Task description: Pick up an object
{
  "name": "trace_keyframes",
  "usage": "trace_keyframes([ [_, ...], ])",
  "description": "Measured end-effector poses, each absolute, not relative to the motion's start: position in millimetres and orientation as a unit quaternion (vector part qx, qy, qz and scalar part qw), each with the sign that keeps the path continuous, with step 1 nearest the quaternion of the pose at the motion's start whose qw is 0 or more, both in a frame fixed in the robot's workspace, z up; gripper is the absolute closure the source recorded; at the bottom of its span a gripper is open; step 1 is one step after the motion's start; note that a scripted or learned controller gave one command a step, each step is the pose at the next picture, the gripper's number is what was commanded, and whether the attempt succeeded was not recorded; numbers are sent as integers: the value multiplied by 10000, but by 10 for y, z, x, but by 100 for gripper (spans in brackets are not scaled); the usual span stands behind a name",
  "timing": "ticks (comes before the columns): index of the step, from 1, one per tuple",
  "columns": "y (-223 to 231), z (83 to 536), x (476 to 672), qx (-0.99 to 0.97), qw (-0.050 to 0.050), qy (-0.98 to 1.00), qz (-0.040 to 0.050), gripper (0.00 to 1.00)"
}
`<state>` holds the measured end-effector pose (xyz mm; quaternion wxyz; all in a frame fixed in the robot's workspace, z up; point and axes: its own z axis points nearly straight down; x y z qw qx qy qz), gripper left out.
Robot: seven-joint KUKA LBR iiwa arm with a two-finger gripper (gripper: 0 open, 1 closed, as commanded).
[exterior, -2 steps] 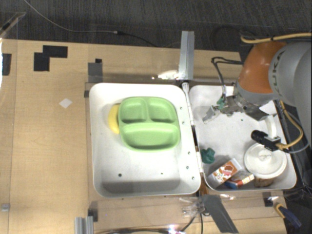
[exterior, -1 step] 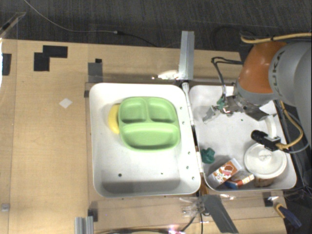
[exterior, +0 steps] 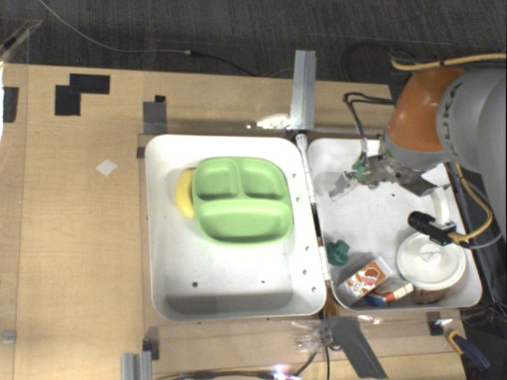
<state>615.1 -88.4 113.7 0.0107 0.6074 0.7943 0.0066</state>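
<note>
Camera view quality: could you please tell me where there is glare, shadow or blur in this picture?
In the camera view, glare whitens the bench by the metal post; the left bin shows a soft shadow along its near wall; the gripper looks slightly blurred; the green divided plate is evenly lit and sharp.

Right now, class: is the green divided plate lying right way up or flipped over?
Right way up: the green divided plate shows its three hollow compartments facing the camera, in the left bin.
</note>
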Motion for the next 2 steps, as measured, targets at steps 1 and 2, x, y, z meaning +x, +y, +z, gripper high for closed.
trace_keyframes([
  [1,-884,1137,6151,6074,107,7943,66,0],
  [2,-884,1137,6151,6074,107,7943,66,0],
])
